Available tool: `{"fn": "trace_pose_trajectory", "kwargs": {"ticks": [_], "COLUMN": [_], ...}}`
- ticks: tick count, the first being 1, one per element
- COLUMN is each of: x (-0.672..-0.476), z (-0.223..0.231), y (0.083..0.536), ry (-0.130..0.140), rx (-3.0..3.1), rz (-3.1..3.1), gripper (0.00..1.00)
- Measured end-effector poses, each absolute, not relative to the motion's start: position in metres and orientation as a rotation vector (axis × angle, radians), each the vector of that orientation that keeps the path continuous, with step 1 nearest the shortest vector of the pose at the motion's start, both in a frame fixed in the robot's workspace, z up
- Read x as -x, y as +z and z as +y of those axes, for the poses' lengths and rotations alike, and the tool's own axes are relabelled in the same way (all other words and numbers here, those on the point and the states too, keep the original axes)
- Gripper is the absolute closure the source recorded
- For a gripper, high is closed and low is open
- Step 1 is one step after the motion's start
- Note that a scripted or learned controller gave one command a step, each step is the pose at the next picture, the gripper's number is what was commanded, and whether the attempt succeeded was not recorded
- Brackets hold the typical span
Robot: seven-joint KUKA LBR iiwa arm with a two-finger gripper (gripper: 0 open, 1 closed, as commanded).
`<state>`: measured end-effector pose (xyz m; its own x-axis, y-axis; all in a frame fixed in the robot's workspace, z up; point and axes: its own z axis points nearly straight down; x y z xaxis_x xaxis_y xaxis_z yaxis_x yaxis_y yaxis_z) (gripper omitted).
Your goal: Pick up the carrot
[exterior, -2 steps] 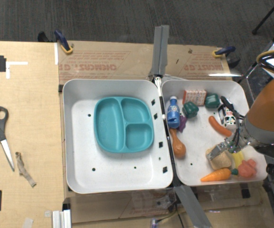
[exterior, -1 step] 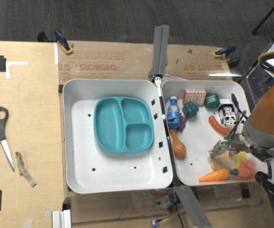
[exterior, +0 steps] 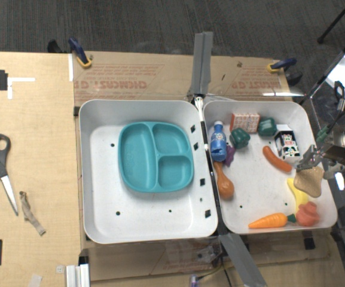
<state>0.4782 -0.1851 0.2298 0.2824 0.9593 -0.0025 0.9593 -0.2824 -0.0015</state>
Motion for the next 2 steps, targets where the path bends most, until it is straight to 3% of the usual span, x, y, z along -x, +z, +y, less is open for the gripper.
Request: {"fn": "trace_pose_trajectory", "kwargs": {"ticks": [1, 2], "x": [-0.494, -0.498], "z": [-0.215, -0.213], "y": [0.287, 0.262], "ry": [-0.007, -0.008], "rx": [-2.683, -2.668], "rz": [1.636, 1.663], "gripper": [1.00, 1.00]}}
